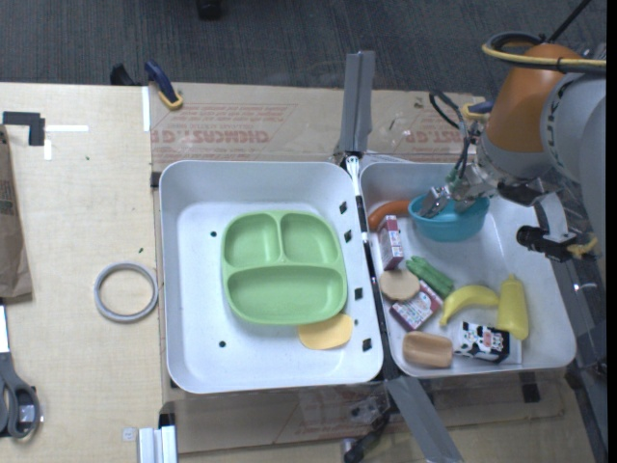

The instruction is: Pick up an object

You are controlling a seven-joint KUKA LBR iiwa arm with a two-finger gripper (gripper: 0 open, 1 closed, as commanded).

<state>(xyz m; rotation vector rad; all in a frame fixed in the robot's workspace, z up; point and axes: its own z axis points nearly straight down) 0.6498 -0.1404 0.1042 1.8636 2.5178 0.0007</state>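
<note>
Arm (pixel 540 114) reaching down from right, gripper (pixel 445 199) over blue bowl (pixel 448 222), jaw state unclear

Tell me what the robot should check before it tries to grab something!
1. Gripper over a target: ok, it sits at the round blue bowl.
2. Fingers around something: cannot tell.
3. Bowl free of clutter: not ok, an orange item touches its left side.
4. Other picks available: ok, the curved yellow banana lies in the open.
5. Drop spot: ok, the green divided plate lies flat in the left white bin.
</note>
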